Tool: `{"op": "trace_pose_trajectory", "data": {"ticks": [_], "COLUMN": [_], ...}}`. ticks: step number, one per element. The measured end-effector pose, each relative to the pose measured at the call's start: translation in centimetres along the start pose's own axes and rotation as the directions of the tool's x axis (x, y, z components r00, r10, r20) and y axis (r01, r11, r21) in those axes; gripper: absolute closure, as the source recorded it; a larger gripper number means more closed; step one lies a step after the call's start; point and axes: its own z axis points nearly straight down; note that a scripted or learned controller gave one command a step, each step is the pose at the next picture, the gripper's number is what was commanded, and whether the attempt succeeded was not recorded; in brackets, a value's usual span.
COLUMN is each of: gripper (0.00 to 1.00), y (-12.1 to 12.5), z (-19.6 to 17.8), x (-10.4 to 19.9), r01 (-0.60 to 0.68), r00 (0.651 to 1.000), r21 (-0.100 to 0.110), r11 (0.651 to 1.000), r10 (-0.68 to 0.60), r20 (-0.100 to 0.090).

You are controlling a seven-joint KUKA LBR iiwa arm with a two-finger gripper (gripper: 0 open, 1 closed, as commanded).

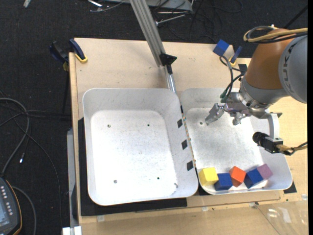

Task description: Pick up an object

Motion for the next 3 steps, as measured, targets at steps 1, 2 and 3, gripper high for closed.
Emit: {"op": "trace_pose_trajectory", "data": {"ticks": [1,2,3], "gripper": [0.00,0.00,0.00], "y": [-6.2,-6.0,-8.8], "z": [-1.5,-1.5,-3.3], "x": [0.6,0.6,-1.4], "r01": [-0.007,-0.005,-0.007], "r00": [1.000,1.000,1.000], "r21": [0.000,-0.002,-0.002], "r11": [1.000,1.000,1.000], "r10": [0.007,0.005,0.007], "r20": [0.000,0.001,0.001]}}
